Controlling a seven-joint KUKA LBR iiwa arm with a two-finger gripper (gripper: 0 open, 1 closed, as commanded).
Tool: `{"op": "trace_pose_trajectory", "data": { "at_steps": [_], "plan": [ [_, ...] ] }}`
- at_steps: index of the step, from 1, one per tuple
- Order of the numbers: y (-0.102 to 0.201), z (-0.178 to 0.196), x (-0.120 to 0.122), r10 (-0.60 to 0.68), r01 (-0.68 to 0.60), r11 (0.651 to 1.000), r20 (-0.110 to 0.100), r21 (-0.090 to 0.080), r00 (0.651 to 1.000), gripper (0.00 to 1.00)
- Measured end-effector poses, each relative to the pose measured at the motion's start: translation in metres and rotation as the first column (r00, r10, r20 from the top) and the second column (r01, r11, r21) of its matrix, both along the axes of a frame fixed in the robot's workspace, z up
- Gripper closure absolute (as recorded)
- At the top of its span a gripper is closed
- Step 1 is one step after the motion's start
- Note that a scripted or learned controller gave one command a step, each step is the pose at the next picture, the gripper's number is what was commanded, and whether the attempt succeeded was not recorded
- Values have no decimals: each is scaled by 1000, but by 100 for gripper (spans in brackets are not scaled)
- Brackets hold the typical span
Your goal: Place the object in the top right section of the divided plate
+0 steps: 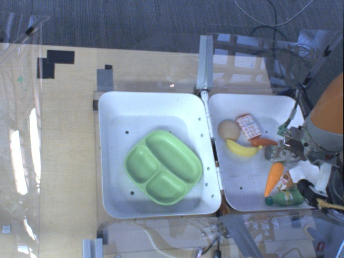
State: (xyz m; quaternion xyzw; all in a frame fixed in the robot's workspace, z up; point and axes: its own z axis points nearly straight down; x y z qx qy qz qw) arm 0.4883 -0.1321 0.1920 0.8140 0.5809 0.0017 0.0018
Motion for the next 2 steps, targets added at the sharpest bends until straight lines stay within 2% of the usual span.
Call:
{"op": "trace_pose_trajectory", "data": {
  "at_steps": [1, 2],
  "plan": [
    [81, 18, 33, -29, 29, 1000, -1, 1, 1000, 100],
    [174, 38, 18, 234, -234, 972, -1, 1, 972, 100]
  ]
}}
